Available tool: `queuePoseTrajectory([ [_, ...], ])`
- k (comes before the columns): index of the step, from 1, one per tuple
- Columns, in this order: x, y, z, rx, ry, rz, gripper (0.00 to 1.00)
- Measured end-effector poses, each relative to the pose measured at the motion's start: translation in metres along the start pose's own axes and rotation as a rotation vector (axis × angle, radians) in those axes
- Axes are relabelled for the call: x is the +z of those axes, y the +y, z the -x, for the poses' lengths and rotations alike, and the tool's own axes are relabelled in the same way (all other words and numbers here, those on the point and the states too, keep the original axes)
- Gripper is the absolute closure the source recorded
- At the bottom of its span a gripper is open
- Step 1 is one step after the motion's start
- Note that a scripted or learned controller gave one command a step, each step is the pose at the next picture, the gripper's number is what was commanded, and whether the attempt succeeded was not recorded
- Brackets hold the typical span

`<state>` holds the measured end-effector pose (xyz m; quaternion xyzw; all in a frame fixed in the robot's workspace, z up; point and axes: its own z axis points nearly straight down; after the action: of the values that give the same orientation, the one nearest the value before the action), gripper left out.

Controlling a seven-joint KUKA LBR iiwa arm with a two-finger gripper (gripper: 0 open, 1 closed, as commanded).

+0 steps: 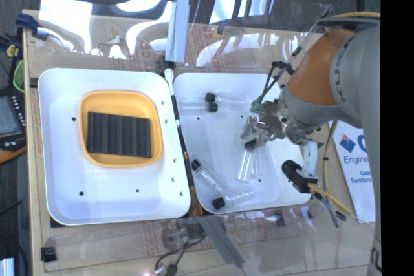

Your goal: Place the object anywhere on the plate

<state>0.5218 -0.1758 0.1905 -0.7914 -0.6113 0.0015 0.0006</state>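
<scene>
The end effector is hovering over a clear tube lying in the right bin, its finger state impossible to tell, and that slick tube is risking rolling aside, far from the yellow plate.

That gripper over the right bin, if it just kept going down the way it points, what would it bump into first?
Most likely the clear tube lying on the right bin floor just below the gripper. Depth is hard to judge from this slanted view, so it might land on bare floor beside it.
</scene>
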Motion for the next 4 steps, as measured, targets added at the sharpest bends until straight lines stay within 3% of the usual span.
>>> queuePoseTrajectory([
  [1,-0.007,-0.061,-0.051,-0.071,0.001,-0.003,1.00],
  [2,-0.014,-0.016,-0.090,-0.190,0.002,0.000,1.00],
  [3,-0.001,0.010,-0.151,-0.416,0.001,0.001,1.00],
  [4,-0.013,-0.023,-0.210,-0.595,0.001,-0.004,1.00],
])
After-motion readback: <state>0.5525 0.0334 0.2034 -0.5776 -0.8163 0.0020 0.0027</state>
